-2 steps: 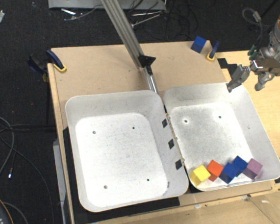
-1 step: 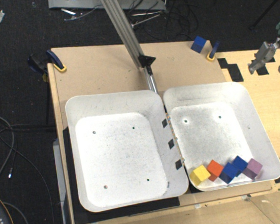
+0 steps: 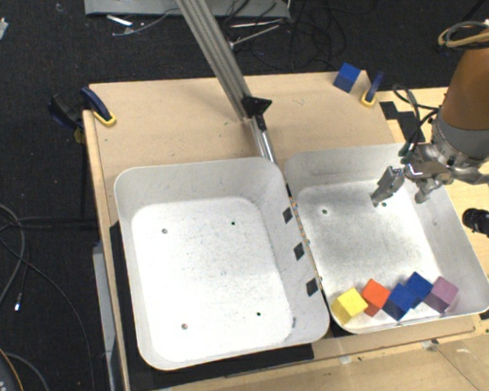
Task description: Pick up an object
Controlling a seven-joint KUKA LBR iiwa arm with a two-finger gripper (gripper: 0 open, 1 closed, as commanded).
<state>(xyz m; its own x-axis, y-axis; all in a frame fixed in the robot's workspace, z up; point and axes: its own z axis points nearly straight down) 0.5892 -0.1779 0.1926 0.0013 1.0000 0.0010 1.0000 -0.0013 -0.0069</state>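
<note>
The right bin point(image 3: 385, 228) has four cubes huddled along its near edge: yellow cube point(image 3: 350, 304), orange cube point(image 3: 375, 294), blue cube point(image 3: 407, 294), purple cube point(image 3: 442, 292), touching in a row. The left bin point(image 3: 208, 263) sits beside it on a wooden bench point(image 3: 177, 119). Cables trail across dark carpet point(image 3: 17, 152). The gripper point(image 3: 404, 190) hovers with its jaws spread, nothing between them, well apart from the cubes.

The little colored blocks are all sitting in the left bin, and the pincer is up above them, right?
Not quite: the camera view shows the colored blocks in the right bin, along its near edge. The pincer is indeed farther up in that view.
</note>
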